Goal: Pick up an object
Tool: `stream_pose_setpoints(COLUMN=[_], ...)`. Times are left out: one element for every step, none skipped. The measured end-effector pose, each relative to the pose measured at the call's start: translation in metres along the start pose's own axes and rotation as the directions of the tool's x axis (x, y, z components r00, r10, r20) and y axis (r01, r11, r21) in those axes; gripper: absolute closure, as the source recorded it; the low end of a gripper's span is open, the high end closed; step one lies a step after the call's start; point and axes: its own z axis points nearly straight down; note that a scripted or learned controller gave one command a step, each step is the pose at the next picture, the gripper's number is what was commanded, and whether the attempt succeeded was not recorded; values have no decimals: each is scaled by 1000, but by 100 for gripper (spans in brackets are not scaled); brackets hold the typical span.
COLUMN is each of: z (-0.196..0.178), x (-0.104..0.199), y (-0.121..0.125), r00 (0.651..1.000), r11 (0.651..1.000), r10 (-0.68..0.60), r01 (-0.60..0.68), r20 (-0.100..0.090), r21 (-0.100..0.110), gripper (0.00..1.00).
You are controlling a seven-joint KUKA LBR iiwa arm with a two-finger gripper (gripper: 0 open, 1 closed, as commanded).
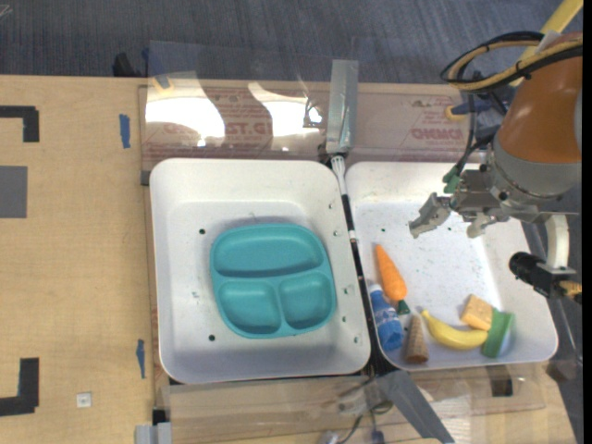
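1. Open floor is left in the middle and upper part of the right bin (pixel 435 257).
2. Its lower edge is crowded by a carrot (pixel 390 274), blue bottle (pixel 386 317), cone (pixel 418 338), banana (pixel 453 333) and green-capped block (pixel 490 326).
3. The left bin (pixel 176 248) is largely taken up by a teal tray (pixel 271 278).

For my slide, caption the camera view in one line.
Open gripper hovers over right bin of toy food; teal tray lies in left bin.

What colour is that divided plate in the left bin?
Teal; the divided plate shows plainly in the camera view.
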Motion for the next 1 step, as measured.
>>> stream_pose_setpoints(z=[138], x=[-26], y=[-4], r00=[1000], r11=[1000], r10=[2], r01=[-2], r20=[3], r21=[-18], gripper=[0])
